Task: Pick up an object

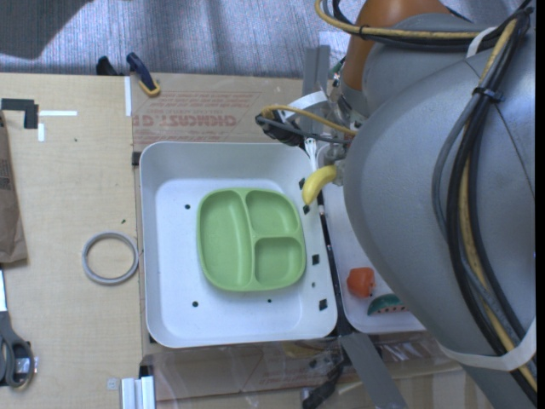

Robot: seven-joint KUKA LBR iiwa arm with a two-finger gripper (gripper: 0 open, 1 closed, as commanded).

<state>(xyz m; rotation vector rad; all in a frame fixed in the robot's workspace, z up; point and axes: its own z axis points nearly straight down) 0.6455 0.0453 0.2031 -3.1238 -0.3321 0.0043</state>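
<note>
A green divided plate (252, 239) lay flat in the middle of the left white bin (162, 254). A yellow banana (317, 182) hung at that bin's upper right corner, just below the arm's wrist; the tool (328, 170) sat there too, but the bulky grey arm (426, 194) hid its state, so I cannot tell. In the right bin (358, 313) lay a small orange object (361, 281) and a watermelon-slice toy (390, 305). A grey ring (111, 256) rested on the table (68, 186), left of the bins.

The green divided plate (252, 239) filled the left bin's (162, 254) middle, leaving free margins; the arm (443, 186) covered most of the right bin (358, 313), perhaps blocking access.
</note>
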